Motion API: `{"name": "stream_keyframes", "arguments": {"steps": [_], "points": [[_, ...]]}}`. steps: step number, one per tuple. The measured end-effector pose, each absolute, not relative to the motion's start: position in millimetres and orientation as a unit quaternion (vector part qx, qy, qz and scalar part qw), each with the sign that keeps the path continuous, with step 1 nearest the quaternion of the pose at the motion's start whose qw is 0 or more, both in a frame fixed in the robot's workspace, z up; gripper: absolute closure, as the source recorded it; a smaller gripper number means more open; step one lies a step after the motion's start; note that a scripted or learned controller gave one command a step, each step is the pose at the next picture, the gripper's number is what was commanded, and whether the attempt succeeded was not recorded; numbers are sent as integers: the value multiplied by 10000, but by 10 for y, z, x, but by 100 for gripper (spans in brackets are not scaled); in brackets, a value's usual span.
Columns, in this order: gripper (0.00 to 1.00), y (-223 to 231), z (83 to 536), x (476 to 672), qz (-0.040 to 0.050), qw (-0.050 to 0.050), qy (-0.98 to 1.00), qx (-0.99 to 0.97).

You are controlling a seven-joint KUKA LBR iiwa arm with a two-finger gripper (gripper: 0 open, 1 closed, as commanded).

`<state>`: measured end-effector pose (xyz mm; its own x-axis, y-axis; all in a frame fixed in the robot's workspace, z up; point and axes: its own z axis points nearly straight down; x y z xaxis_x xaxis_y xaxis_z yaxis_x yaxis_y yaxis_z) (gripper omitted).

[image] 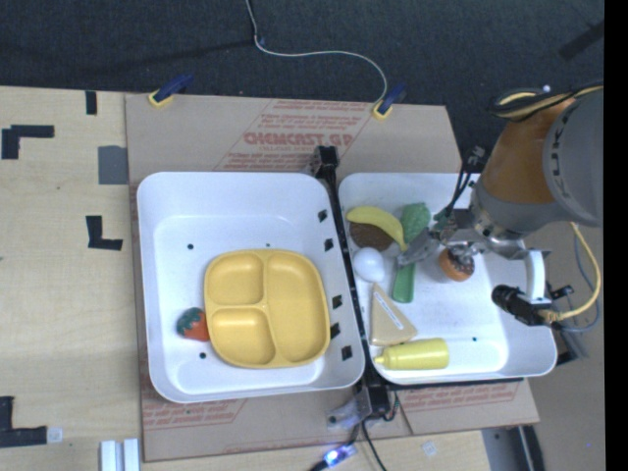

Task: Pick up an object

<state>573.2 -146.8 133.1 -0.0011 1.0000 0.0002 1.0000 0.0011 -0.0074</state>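
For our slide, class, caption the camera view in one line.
KUKA arm's gripper lowered among toys in the right bin; yellow divided plate in the left bin.

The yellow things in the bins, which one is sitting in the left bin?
The yellow divided plate, lying flat in the left bin. The banana and the yellow bottle both lie in the right bin.

A brown cardboard sheet (294, 130) with red print lies on the pale wooden surface (59, 263), under two white bins. Two yellow-and-blue clamps (169, 89) pin its far edge, one at each corner. A thin white cable (294, 52) loops across the dark floor (118, 23) beyond. Black tape marks (25, 140) sit on the wood at left, beside a grey patch (112, 163). Something metallic, perhaps a bracket (118, 453), lies at the near edge
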Motion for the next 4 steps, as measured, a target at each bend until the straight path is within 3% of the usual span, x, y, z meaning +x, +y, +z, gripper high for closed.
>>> {"name": "stream_keyframes", "arguments": {"steps": [1, 2, 3, 4], "points": [[0, -1446, 859, 5749, -10, 0, -7083, -7059], [100, -1498, 1008, 5772, -9, -88, -7077, -7064], [100, -1421, 1475, 5835, -8, -6, -7078, -7064], [100, -1341, 2040, 5780, -6, -5, -7080, -7063]]}}
